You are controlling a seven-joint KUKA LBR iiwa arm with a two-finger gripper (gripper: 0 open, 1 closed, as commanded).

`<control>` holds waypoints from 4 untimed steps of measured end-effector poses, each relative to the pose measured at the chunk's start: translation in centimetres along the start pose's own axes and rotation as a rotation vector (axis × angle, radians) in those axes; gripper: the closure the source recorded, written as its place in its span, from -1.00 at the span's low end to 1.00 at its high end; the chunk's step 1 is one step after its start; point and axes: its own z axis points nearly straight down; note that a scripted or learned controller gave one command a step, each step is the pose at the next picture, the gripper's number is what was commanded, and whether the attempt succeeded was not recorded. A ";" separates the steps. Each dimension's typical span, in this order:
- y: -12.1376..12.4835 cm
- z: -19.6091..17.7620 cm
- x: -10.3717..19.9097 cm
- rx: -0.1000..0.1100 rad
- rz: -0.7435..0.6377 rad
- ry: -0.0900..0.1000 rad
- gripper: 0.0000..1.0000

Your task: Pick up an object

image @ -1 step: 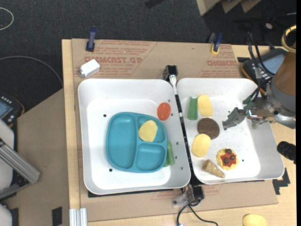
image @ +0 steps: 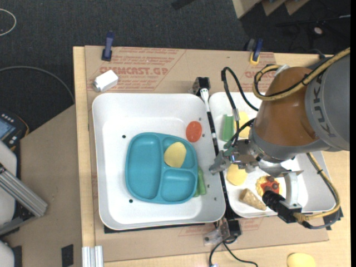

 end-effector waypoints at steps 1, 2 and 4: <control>0.2 -1.5 -0.7 -0.014 0.013 -0.005 1.00; 0.3 -2.5 -0.7 -0.017 0.014 -0.006 1.00; 0.2 -7.6 -0.2 -0.018 0.009 -0.005 1.00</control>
